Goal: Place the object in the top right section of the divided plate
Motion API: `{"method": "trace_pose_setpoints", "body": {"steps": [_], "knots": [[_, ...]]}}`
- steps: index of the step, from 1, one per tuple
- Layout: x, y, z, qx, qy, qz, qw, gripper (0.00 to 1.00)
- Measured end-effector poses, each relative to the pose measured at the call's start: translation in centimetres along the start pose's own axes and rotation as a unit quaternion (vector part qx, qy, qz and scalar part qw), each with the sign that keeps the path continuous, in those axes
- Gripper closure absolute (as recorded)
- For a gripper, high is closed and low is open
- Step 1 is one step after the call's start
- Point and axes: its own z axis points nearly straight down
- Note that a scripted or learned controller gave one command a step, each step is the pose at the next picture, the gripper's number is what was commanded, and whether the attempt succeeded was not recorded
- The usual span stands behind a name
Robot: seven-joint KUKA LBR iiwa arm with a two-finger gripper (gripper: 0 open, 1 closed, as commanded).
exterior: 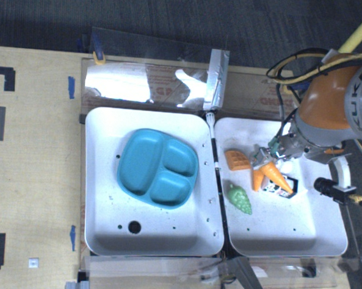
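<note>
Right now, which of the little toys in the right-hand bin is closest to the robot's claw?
The orange carrot-shaped toy, right below the gripper. The orange block lies further left, and the green toy lower left, nearer the bins' divide.

Partial white letters "KU" on the arm's orange band (340, 98), nothing else legible

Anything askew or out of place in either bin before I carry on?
The blue divided plate sits rotated in the left bin, its dividers skewed from the bin's edges, so the sections do not line up squarely. A small dark spot lies near that bin's front. Nothing looks spilled or damaged.
</note>
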Motion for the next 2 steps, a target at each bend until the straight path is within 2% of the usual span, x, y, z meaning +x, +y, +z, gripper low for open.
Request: {"method": "trace_pose_setpoints", "body": {"steps": [1, 2], "knots": [[0.0, 0.2, -1.1, -0.003, -0.001, 0.000, 1.0000, 1.00], [-1.3, 1.6, 5.6, -0.002, 0.000, -0.115, 0.9933, 1.00]]}}
